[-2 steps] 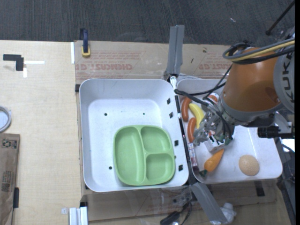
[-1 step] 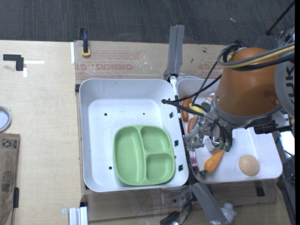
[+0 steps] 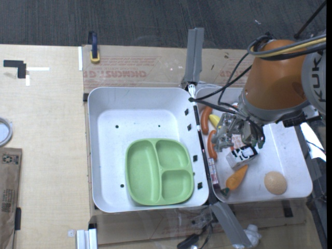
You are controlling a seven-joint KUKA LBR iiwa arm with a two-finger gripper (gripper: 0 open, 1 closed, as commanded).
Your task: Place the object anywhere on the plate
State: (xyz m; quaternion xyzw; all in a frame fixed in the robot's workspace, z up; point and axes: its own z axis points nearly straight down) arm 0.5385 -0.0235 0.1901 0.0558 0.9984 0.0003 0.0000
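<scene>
The grey arm (image 3: 311, 82) reaches in from the right, its orange band (image 3: 272, 74) above the wrist. The gripper (image 3: 236, 136) points down over the right bin's left half.

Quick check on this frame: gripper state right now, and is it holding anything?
Gripper: low over the right bin, above the toy food; open or closed cannot be told, and nothing shows as held.

plate (image 3: 160, 171): matt green plastic | bins (image 3: 104, 154): smooth white plastic | bench (image 3: 41, 113): pale wood
</scene>
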